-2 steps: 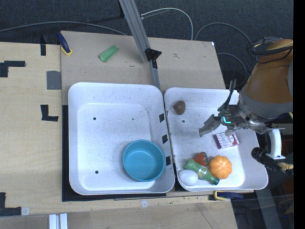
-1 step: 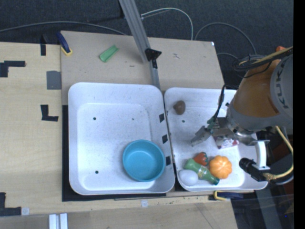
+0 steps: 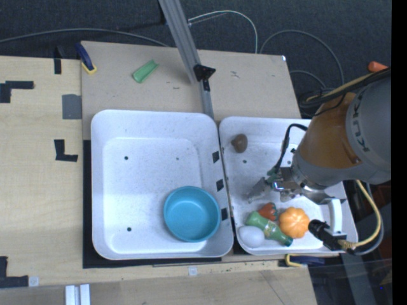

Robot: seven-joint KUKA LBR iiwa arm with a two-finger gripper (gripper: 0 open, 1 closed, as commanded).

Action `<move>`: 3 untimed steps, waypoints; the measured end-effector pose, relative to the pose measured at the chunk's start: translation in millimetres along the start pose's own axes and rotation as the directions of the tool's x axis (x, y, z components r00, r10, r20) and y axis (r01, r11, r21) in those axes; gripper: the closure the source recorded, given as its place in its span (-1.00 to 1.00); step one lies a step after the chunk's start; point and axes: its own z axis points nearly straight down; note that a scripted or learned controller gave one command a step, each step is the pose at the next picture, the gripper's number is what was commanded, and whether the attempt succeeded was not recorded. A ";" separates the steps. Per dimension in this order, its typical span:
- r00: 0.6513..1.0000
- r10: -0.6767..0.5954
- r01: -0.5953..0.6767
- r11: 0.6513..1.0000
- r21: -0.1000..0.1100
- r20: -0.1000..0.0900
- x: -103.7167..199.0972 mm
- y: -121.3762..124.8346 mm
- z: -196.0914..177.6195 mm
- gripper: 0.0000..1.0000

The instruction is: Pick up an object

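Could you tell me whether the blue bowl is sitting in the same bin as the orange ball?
No, the blue bowl sits in the left bin, while the orange ball lies in the right bin.

A pale wooden bench top (image 3: pixel 38 170) marked with dark tape pieces (image 3: pixel 63 151) stands on dark blue-grey carpet (image 3: pixel 76 11), where thin cables (image 3: pixel 254 30) trail.

Partial letters "KU" on grey arm (image 3: pixel 372 138); rest cut off.

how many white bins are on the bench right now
2: the left bin holding a blue bowl, and the right bin beside it, under the gripper.
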 end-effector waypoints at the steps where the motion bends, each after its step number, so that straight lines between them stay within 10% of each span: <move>1: 1.000 0.001 -0.001 1.000 -0.007 0.002 0.2 0.3 47.9 -1.00; 2: 1.000 -0.001 0.001 1.000 -0.005 -0.001 1.3 0.2 36.7 1.00; 3: 1.000 -0.001 0.001 1.000 -0.012 0.002 2.2 2.0 -26.1 1.00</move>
